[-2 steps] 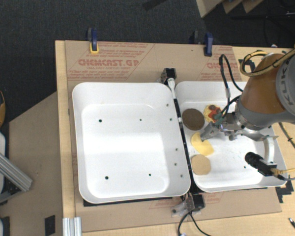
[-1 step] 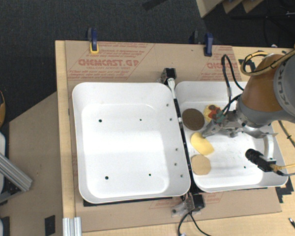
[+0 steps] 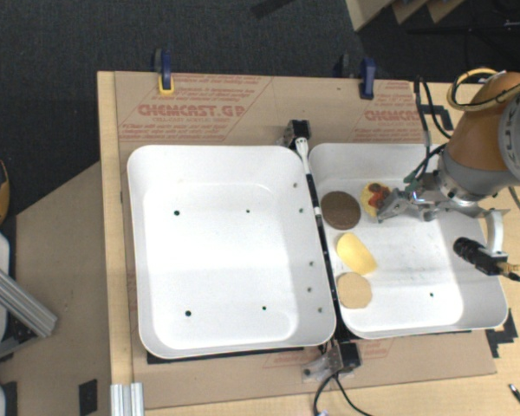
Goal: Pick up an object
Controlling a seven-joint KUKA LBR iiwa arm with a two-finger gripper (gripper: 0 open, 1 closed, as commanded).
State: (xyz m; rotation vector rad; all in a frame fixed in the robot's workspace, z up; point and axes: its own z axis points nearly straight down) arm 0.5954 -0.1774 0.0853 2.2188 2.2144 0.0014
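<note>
Small red and yellow thing [image 3: 377, 195] sits in the right bin [image 3: 468, 306], near its back left, touching or just beside the tips of the hand [image 3: 386, 208]. Can't tell if the hand is released or clenched, or whether it has the thing. Just left of it, a dark brown disc [image 3: 340, 209]; nearer the front, a yellow lump [image 3: 356, 254], then a tan disc [image 3: 354, 290], all along the bin's left side. Grey arm [image 3: 481, 154] with orange band comes in from the right. Left bin [image 3: 217, 250] beside it, touching. Both on a brown board [image 3: 243, 102] clamped on the tabletop. Dark carpet floor [image 3: 113, 16] around.
</note>
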